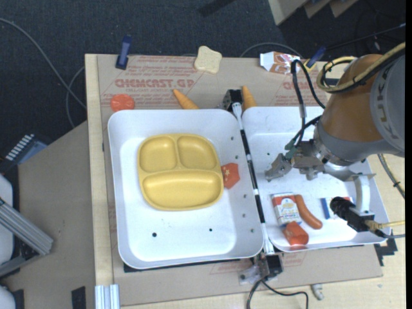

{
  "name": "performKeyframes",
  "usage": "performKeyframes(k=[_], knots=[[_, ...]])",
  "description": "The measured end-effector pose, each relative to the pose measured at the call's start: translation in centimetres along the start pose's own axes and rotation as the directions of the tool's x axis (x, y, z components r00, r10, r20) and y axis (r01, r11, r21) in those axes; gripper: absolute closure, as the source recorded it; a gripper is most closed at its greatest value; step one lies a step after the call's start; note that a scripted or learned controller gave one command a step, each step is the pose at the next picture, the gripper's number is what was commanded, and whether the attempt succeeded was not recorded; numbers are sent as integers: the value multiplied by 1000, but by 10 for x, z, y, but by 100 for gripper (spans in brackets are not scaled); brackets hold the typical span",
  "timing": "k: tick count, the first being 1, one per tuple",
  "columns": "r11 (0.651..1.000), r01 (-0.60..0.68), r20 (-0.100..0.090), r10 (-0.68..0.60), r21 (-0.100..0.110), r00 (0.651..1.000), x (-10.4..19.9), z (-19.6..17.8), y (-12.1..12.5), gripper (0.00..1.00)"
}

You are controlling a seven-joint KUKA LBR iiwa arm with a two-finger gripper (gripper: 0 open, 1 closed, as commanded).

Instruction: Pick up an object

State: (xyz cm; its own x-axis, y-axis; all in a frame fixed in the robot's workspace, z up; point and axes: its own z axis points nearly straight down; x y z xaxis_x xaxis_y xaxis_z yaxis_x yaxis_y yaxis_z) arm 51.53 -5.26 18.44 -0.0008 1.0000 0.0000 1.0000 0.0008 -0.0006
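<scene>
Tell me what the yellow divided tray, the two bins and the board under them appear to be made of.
The yellow divided tray looks like moulded plastic, matte, with soft rounded compartment edges. The left bin and right bin seem to be thin white plastic with a slight sheen and rounded corners. The board looks like paper-faced sheet stock, tan with red printed lettering; what lies under that facing cannot be told.

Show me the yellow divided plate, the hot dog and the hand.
yellow divided plate (pixel 179 172), camera view, large lower compartment.
hot dog (pixel 307 213), camera view, middle of its length.
hand (pixel 279 167), camera view, between fingertips.
</scene>
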Motion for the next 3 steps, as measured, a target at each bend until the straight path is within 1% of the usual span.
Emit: performKeyframes(k=[1, 2, 3], knots=[[1000, -2, 1, 2, 3, 1000, -45, 97, 10, 0], [1000, -2, 1, 2, 1, 1000, -70, 100, -37, 0], [1000, -2, 1, 2, -2, 1000, -69, 90, -36, 100]])
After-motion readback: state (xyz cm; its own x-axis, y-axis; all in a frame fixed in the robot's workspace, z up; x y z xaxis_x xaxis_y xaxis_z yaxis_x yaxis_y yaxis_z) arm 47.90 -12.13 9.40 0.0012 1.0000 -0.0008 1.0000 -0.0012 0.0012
